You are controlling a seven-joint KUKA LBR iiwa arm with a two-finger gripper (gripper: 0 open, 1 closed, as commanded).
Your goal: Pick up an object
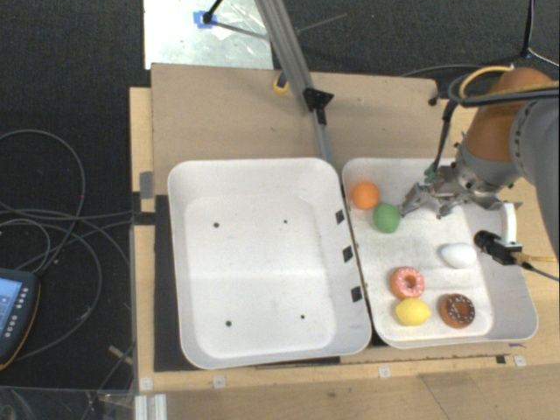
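the grey arm's two-finger gripper (418,201) hangs low in the right-hand shallow white bin (516,309), its fingers spread apart with nothing between them, just beside the round green ball (387,219). an orange ball (365,195) sits touching the green one; further forward lie a white egg-shaped piece (457,255), a pink-iced doughnut (407,282), a yellow lemon (413,311) and a chocolate doughnut (457,310).

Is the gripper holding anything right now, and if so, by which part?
Nothing held. The gripper hangs open over the right bin, beside the green ball, with nothing between its fingers.
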